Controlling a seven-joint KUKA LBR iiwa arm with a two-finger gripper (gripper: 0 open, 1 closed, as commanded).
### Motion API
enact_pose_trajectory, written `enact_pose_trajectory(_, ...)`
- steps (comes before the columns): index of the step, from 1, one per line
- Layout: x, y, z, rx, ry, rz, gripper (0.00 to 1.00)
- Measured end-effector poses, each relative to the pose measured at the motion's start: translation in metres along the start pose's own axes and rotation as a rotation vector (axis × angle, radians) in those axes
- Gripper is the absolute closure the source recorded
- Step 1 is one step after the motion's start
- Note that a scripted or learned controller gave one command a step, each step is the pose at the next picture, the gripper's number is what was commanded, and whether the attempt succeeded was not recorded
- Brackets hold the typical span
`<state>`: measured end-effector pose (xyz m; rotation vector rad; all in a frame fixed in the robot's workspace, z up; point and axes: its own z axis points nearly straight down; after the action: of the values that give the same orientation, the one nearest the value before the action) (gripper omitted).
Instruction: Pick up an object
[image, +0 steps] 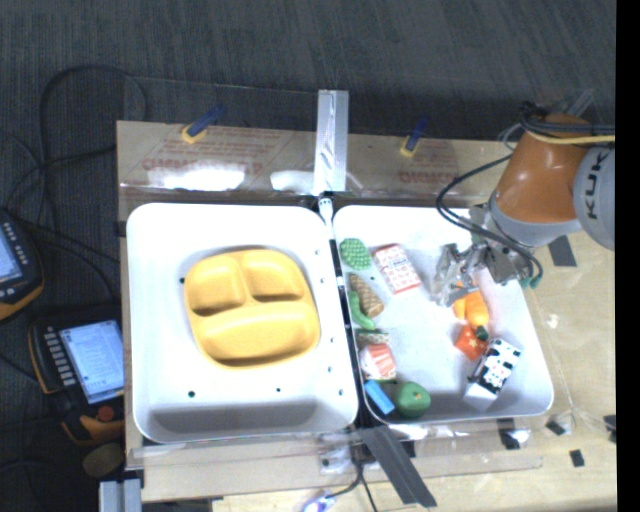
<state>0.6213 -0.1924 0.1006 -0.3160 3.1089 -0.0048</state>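
Not much of the pick can be called done yet, going by what's visible. The gripper (462, 272) is seen low inside the right bin (420, 345), near its upper right part, with the grey-and-orange arm (540, 185) reaching in from the right. Whether anything is actually clamped can't be told; that end of the arm is a small metallic blur, so no grasp can be claimed and nothing is seen lifted clear of the bin floor.

The closest candidate is the orange toy (474, 306), which is lying just below and slightly right of the gripper, touching or very nearly touching it as far as can be judged. A red-orange piece (470, 343) is sitting just below that, and a black-and-white cow-patterned block (495, 368) is found further down toward the bin's lower right corner. A red-and-white box (397, 267) is placed to the gripper's left, a bit apart.

Along the bin's left wall a row of stuff is lined up: a green patterned item (354, 252), a cone-like waffle thing (366, 296), a small red snack packet (378, 358), and a green round fruit (412, 399) at the bottom beside something blue (378, 396).

The left bin (160, 390) is occupied by a yellow divided tray (252, 305), well apart from the gripper.

So what's left, it's guessed: a secure grip has to be confirmed and the thing raised out.
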Motion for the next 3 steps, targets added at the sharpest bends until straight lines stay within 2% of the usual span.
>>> enact_pose_trajectory(1,0.000,0.000,0.000,0.000,0.000,0.000,0.00)
enact_pose_trajectory(2,-0.010,0.008,0.012,-0.001,0.007,0.113,0.00)
enact_pose_trajectory(3,-0.012,0.008,-0.001,0.002,0.000,0.112,1.00)
